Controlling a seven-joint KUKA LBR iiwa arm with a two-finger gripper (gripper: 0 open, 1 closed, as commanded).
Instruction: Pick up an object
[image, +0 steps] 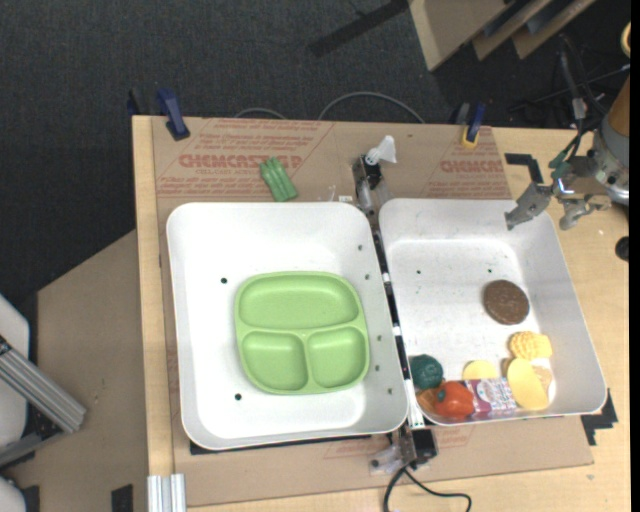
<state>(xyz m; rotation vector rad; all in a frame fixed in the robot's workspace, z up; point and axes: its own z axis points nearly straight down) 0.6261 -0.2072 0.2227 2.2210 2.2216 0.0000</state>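
Where the right bin (560, 250) meets its near edge, you will find the objects clustered: a brown round cookie (506, 301), yellow pieces (528, 375), a red tomato (455, 399) and a dark green item (426, 371). Its far half lies open. The left bin (200, 330) holds a green divided tray (300, 331). The gripper (548, 200) hovers at the right bin's far corner, jaws released.

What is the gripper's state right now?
Gripper: open, holding nothing, above the right bin's far right corner.
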